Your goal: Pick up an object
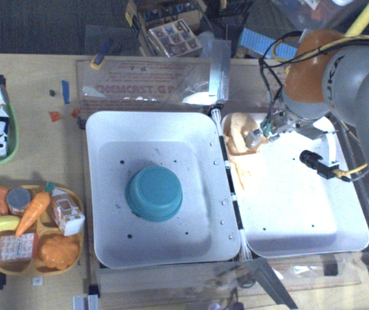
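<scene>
One tan, lumpy soft object (238, 136) sits in the right white bin's (313, 231) far corner; gripper (257, 137) beside it, fingers' state unreadable. Nothing visibly lifted yet.

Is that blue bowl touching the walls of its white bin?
Apart. The camera view shows the blue bowl on the left bin's floor with bare white all around it.

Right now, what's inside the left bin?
One thing: a teal bowl, upside down near the middle of the left bin. The floor around it is bare white with small dark dots. Whatever might sit beneath the bowl is covered.
</scene>
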Motion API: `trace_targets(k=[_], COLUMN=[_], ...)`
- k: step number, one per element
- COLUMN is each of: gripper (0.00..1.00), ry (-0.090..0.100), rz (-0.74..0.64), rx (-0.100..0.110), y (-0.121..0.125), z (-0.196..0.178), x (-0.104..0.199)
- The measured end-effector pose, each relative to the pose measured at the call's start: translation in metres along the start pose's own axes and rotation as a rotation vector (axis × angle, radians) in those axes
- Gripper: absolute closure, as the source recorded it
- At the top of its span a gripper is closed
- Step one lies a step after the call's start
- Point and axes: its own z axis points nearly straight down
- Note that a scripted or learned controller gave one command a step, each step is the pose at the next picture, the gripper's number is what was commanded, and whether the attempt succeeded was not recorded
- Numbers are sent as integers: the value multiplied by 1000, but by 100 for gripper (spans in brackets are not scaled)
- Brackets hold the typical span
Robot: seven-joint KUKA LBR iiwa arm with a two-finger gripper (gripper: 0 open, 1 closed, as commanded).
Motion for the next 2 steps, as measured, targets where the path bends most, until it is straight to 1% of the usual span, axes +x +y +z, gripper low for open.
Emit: trace_targets(k=[1,2], gripper=[100,100], ry=[-2,1], rz=[0,30], rx=[-9,-4], y=[2,11], z=[-12,-115], x=[0,24])
